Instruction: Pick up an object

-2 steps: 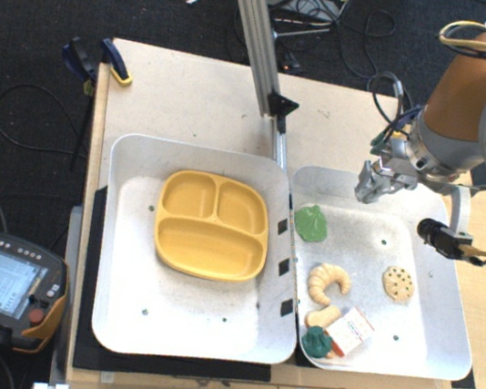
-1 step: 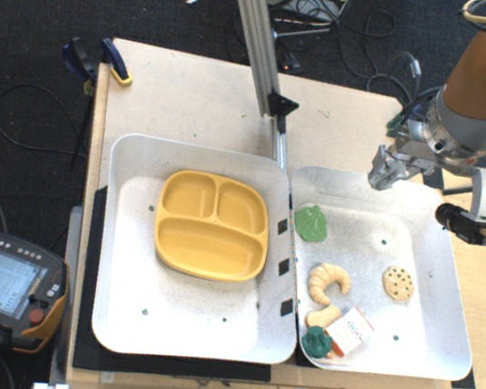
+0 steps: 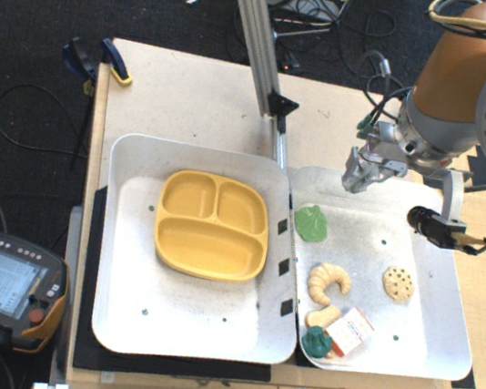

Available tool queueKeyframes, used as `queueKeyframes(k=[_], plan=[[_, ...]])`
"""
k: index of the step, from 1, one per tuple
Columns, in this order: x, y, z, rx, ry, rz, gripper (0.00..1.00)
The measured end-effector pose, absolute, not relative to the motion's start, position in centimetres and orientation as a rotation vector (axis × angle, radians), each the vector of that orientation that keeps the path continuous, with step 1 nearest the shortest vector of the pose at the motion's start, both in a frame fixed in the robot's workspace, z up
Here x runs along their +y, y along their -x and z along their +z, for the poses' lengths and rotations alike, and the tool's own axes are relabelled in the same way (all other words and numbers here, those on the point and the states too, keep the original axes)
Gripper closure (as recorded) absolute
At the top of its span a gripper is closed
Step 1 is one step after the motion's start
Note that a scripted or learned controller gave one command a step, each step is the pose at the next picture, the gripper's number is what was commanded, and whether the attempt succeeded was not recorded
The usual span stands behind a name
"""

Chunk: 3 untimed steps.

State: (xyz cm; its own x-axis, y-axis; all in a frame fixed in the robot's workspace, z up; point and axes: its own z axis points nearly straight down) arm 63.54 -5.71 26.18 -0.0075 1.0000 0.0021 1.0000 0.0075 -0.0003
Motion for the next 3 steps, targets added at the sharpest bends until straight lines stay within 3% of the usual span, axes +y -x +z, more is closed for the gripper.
queueKeyframes(k=[1, 3], plan=[[-0.8, -60.7, 25.8, -2.228, 2.211, 0.001, 1.0], [9.5, -57.9, 24.9, -2.229, 2.21, 0.002, 1.0]])
